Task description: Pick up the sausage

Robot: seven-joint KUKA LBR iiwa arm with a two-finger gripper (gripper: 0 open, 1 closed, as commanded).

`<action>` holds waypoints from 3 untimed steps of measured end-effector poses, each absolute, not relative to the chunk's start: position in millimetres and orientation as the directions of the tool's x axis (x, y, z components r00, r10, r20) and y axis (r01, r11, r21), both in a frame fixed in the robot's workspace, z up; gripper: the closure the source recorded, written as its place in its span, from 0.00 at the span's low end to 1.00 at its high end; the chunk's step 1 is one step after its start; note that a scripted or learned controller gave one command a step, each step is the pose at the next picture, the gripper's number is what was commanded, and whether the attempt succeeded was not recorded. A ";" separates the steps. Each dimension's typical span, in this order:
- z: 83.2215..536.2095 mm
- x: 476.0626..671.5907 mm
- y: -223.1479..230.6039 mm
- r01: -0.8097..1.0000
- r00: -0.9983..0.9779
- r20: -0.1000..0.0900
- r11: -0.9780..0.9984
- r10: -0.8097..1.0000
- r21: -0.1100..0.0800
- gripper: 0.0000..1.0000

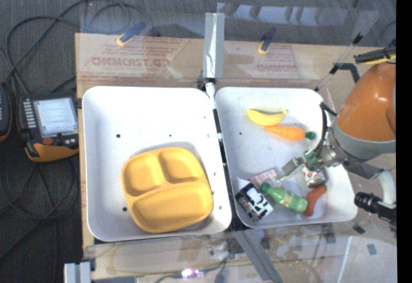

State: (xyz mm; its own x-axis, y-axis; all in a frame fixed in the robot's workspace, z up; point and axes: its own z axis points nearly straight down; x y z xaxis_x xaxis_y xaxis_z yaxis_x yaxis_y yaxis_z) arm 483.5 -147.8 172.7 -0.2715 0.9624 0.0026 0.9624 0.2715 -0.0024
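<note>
The arm reaches in from the right, its orange band over the right bin's far edge. The end effector hangs low inside that bin, toward its right side. Whether it is open or closed cannot be told from this slant, and nothing can be seen caught in it.

The sausage lies in the right bin near the lower right corner, a reddish-brown curved piece, just below the end effector and apart from it as far as the view shows. Its left end is touching or nearly touching a green bottle that lies on its side. Left of the bottle sits a small black and white box against the bin's lower left wall, with a pinkish packet above it.

Farther up the same bin a banana lies across, and a carrot lies just below it.

The left bin holds a yellow divided tray, tilted slightly, in its lower half.

The desk shows brown behind the bins, and a handheld controller rests on the floor to the left.
</note>
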 end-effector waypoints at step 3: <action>137.7 489.0 -193.9 0.966 -0.257 -0.004 0.257 0.966 0.012 1.00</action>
